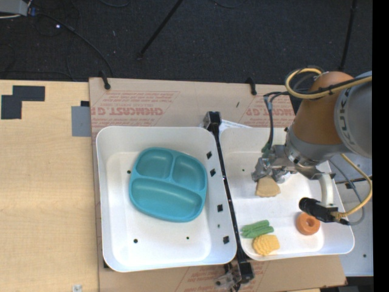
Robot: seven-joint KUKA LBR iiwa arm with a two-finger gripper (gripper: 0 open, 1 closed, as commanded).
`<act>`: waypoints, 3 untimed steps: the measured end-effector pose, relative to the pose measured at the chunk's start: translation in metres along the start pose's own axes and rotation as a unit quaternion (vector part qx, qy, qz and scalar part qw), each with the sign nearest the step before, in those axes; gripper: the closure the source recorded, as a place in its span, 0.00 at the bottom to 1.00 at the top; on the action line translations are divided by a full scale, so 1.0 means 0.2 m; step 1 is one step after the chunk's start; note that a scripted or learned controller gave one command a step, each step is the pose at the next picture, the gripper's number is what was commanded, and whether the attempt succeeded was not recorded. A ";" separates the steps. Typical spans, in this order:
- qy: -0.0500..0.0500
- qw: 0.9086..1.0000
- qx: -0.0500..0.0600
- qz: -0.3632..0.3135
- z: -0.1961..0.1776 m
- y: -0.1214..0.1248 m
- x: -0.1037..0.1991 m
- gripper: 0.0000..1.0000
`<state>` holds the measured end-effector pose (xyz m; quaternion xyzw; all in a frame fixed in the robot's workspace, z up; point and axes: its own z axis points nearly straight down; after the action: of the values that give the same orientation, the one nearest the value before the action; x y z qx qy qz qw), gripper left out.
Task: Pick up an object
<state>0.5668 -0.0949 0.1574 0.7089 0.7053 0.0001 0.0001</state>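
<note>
The gripper (pixel 268 170) is low in the right bin (pixel 340 247), directly over a tan food piece (pixel 267 189), placed for a grab; whether its fingers are released or clenched cannot be told. Green beans (pixel 256 229), corn (pixel 265 244) and an orange ring (pixel 308 224) lie nearer; a teal plate (pixel 168 184) occupies the left bin (pixel 115 248)

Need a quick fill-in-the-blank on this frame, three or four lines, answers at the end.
1. The teal divided plate lies in the ____ bin.
2. The gripper is over the ____ bin, just above the tan food piece.
3. The ring near the right bin's edge is ____ in colour.
4. The green pod lies beside the ____ corn piece.

Answers: left; right; orange; yellow
</note>
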 end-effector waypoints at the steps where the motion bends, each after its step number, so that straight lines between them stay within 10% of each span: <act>1: 0.000 1.000 -0.001 -0.003 -0.31 0.00 0.02 1.00; 3: 0.001 1.000 0.002 -0.005 -0.41 -0.01 0.31 1.00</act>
<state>0.5652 -0.0327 0.2386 0.7052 0.7090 -0.0003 -0.0019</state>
